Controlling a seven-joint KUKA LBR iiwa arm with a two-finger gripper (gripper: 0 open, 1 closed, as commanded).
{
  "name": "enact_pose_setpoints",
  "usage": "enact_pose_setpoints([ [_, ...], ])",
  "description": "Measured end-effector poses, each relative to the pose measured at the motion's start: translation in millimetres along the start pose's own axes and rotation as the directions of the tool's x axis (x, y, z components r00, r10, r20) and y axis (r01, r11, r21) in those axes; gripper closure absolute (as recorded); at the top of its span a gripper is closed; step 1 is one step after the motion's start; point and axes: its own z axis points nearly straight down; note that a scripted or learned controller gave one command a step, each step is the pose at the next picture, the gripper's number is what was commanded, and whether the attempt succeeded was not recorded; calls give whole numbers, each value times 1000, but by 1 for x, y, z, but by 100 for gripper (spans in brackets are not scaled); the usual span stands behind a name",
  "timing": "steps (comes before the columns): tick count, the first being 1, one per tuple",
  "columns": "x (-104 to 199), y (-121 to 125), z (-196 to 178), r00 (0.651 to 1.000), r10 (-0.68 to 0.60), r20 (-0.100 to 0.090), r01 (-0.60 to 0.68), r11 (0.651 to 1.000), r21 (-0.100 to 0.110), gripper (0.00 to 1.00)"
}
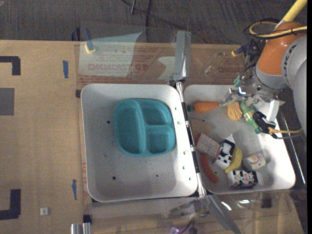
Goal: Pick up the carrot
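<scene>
The carrot lies along the far edge of the right bin, near its far-left corner and apart from the toy clutter, an easy target, while the gripper hangs just beside it, its grip impossible to tell
</scene>
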Motion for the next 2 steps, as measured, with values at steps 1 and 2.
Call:
enact_pose_setpoints([
  [1,1,2,-10,1000,-3,1,3,1000,-3,100],
  [2,45,-5,-122,987,161,-1,-161,987,12,100],
])
